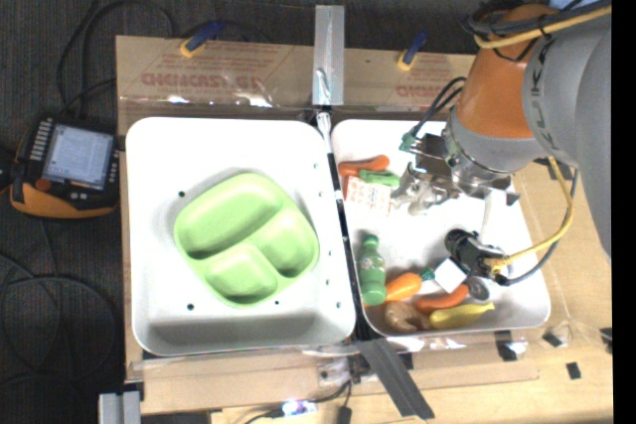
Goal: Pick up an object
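1. The claw (419, 192) hangs over the far-left part of the right bin (433, 235), at the end of the arm (507, 104) that comes in from the right.
2. How far open the claw is cannot be told: its metal parts blur together from this height. No object shows in its grip.
3. Just left of the claw lie three things close together: a top carrot (366, 164), a green packet (380, 179) and a white card (368, 200) with red print. Whether the claw touches the packet is unclear.
4. The top carrot lies with its long axis left to right, its right end slightly farther back. The packet overlaps it on the near side.
5. A bottle (371, 268), green, lies flat against the bin's left wall, with its long axis running near to far.
6. By the near wall sits a cluster: a low carrot (402, 286) slanting up to the right, a red piece (445, 298), a banana (460, 315) lying left to right, and a brown lump (397, 317). They overlap, so their full outlines are hard to trace.
7. The left bin (159, 154) holds a green plate (246, 235) with three sections, lying tilted.
8. Both bins rest on the table (149, 74).
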Action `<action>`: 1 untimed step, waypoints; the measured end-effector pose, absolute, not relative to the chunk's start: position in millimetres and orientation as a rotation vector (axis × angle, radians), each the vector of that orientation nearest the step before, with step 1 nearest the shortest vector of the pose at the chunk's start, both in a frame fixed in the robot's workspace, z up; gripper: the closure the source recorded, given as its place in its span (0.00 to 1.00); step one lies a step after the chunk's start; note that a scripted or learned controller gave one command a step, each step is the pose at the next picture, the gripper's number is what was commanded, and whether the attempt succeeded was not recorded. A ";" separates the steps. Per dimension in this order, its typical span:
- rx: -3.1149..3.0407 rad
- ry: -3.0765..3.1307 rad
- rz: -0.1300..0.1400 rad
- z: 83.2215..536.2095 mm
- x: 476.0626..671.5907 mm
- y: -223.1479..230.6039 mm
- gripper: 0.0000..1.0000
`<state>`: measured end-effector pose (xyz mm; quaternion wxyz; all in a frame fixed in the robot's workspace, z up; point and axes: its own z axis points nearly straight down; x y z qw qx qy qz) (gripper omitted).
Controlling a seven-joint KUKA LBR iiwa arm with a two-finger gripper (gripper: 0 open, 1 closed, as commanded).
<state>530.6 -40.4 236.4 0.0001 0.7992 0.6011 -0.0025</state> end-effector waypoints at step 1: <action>2.586 1.784 -0.010 182.4 545.7 -20.0 1.00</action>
